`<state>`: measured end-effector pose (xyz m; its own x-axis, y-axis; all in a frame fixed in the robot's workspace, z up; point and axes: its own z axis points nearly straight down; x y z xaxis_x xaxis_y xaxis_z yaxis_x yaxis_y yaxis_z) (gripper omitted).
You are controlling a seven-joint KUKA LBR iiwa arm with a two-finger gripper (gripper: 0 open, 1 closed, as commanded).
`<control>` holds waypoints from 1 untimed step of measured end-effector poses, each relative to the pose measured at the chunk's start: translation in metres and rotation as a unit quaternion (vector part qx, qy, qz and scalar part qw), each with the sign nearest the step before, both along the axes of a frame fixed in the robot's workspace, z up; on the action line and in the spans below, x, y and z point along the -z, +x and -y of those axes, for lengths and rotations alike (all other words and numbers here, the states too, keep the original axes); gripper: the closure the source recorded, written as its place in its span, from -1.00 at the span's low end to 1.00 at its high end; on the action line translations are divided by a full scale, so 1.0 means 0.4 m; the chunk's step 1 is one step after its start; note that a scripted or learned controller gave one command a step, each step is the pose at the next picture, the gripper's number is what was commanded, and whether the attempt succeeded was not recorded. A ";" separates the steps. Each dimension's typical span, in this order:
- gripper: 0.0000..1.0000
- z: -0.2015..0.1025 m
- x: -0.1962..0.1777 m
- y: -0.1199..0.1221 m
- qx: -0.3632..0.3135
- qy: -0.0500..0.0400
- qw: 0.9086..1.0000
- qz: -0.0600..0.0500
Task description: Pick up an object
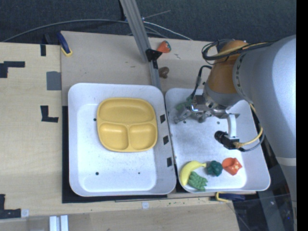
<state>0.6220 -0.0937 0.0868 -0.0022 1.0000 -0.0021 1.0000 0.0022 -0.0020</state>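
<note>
My gripper [184, 112] hangs low over the far left part of the right bin [202, 138], close to the wall between the two bins. Something small and greenish shows right by its tip, too unclear to name. Along the bin's near edge lie a yellow banana [188, 168], a light green ridged piece [197, 181], a dark green broccoli-like piece [214, 168] and a red-orange piece [232, 165]. These four lie well away from the gripper, toward the near edge.
The left bin [82, 143] holds a yellow divided plate [127, 124]. A grey pole [139, 28] slants across the bench behind the bins. The grey arm with its orange band [226, 76] covers the right bin's far right part, with a black cable [226, 138] below it.
</note>
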 end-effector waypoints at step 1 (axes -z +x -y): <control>1.00 -0.004 -0.028 0.000 -0.001 0.001 1.000 0.000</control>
